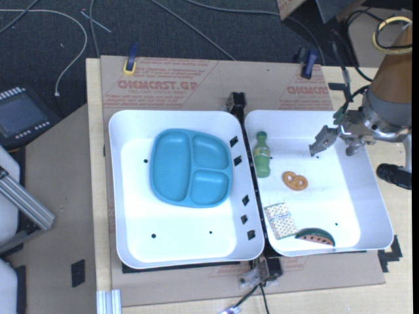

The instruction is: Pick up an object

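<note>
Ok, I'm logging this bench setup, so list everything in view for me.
bins: 2, white, side by side on the bench
plate: 1, blue, three compartments, left bin
bottle: 1, green, right bin by the divider
pretzel: 1, orange-brown, middle of right bin
packet: 1, pale patterned, right bin near front
watermelon slice: 1, red and green, right bin's front edge
clamps: 2, blue, bench's back edge
gripper: 1, grey, open, above right bin's far right side
</note>
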